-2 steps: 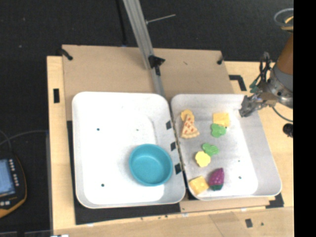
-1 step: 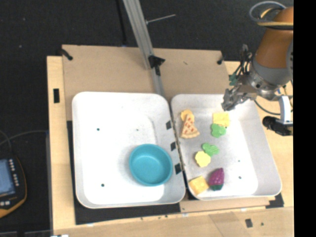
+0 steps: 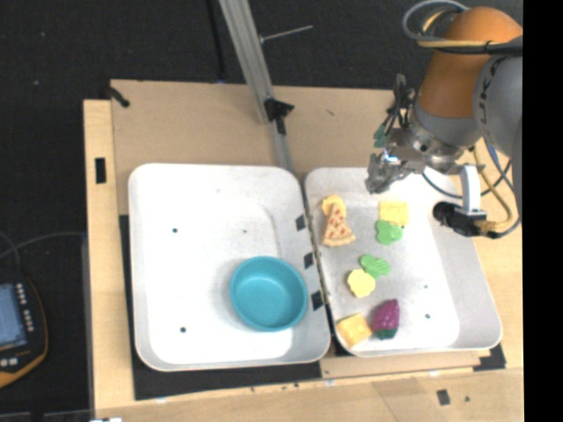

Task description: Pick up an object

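The right bin (image 3: 444, 323) holds several toy foods: a pizza slice (image 3: 335, 222), a yellow block (image 3: 393, 211), a green piece (image 3: 388, 232), a second green piece (image 3: 374, 265), a pale yellow piece (image 3: 361, 282), a purple grape bunch (image 3: 385, 317) and a yellow wedge (image 3: 354, 330). My gripper (image 3: 379, 179) hangs over the far edge of the right bin, just beyond the yellow block and to the right of the pizza slice. Nothing shows between its fingers.
A teal bowl (image 3: 267, 293) sits in the left bin (image 3: 176, 200) near its front right. A grey metal pole (image 3: 251, 60) slants up from the bench behind the bins. A device with a screen (image 3: 16, 319) lies off the bench at the left.
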